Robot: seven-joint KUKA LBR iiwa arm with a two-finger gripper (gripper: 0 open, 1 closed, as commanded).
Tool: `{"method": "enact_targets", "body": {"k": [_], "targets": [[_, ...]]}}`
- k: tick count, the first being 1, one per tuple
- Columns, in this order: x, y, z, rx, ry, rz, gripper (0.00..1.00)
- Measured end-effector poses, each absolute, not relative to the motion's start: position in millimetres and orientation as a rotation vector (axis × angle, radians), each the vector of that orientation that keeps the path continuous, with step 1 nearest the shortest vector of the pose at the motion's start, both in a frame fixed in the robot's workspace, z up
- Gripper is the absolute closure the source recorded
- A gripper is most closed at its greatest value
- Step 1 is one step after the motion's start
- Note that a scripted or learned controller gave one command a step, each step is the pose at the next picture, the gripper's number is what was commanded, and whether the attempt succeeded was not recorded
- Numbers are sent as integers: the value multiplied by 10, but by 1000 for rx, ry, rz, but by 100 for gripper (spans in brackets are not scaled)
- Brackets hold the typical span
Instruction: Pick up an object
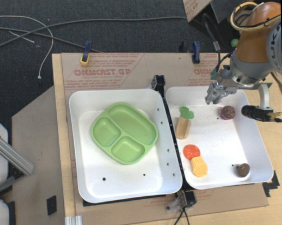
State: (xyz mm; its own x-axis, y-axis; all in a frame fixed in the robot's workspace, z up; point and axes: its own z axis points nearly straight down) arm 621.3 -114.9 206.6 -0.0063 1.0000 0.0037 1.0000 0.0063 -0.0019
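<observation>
Two shallow white bins side by side on a brown board (130, 64) printed with red lettering, fastened at its far edge by two blue clamps (86, 51). In the left bin (82, 148): a green divided plate (124, 132), three compartments, lying flat near the middle. In the right bin (257, 147): five small items, candidates for picking. Near the inner wall, a tan cylinder with a green top (183, 124), tilted slightly, green end toward the far side. Toward the far right, a dark purple-red round piece (227, 112), well apart from the cylinder. Closer to the near edge, a red-orange round piece (192, 152) touching or just beside a yellow-orange chunk (199, 167). In the near right corner, a small brown lump (243, 170), alone. Grey arm entering from the right, orange band (260, 15) above the wrist. Gripper (214, 97) poised over the far part of the right bin, between the green-topped cylinder and the purple-red piece, nearer the latter but apart from both. Width of its opening: cannot tell at this angle; nothing seen held. A black clip (158, 81) at the far end of the seam between the bins. Loose pale cables (32, 30) on the dark floor beyond the board.
</observation>
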Motion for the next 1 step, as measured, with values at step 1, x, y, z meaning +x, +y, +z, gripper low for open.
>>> {"method": "enact_targets", "body": {"k": [1], "targets": [[6401,-583,2148,-2215,-2230,-6,100]]}}
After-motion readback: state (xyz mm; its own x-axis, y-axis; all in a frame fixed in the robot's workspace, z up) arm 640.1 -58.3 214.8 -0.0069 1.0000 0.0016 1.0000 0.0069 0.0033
